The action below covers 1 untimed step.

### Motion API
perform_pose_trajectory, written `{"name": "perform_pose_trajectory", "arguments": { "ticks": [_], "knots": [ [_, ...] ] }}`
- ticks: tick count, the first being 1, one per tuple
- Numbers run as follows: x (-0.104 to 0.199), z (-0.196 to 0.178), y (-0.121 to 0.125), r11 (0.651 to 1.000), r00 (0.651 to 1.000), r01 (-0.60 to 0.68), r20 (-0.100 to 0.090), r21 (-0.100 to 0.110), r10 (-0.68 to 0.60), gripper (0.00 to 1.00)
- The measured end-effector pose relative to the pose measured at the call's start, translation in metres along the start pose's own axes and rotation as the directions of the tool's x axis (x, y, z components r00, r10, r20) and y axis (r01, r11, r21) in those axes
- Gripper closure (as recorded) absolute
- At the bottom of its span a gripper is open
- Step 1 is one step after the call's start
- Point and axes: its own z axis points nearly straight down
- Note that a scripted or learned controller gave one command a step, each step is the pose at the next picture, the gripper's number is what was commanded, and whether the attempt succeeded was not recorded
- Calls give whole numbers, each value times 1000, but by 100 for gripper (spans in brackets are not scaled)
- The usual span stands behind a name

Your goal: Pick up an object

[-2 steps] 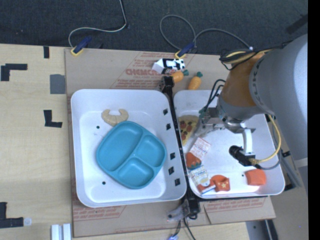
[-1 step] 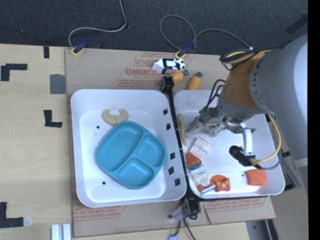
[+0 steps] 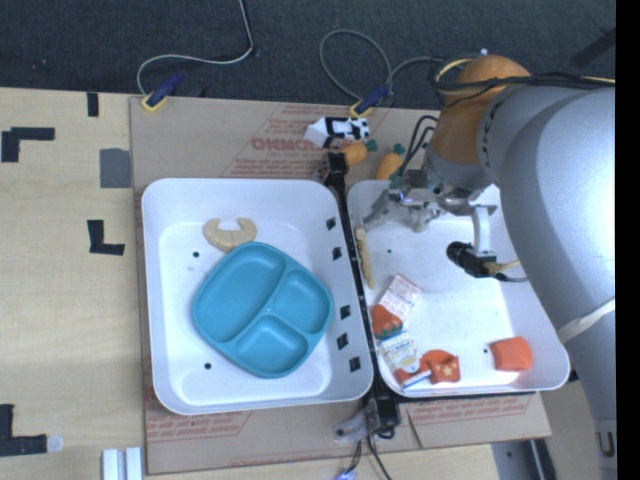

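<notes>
Grey arm (image 3: 560, 198) over right white bin (image 3: 520, 373), jaws (image 3: 405, 203) near its far-left corner, state unclear, nothing visibly grasped. Blue plastic divided plate (image 3: 262, 309) fills left white bin (image 3: 160, 268); tan crescent-shaped piece (image 3: 230, 232) just beyond plate. Right of plate: orange block (image 3: 511, 354), red packet (image 3: 441, 366), white sachet (image 3: 401, 292).

arm (image 3: 560, 188): bulky grey casing | orange band | black cables

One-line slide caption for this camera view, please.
Arm's hand low in the right bin; blue divided plate fills the left bin.
</notes>
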Motion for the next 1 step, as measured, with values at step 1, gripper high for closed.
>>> {"name": "perform_pose_trajectory", "arguments": {
  "ticks": [1],
  "knots": [
    [41, -101, -45, 1000, 1000, 1, -2, 0, -1, 0]
  ]
}}
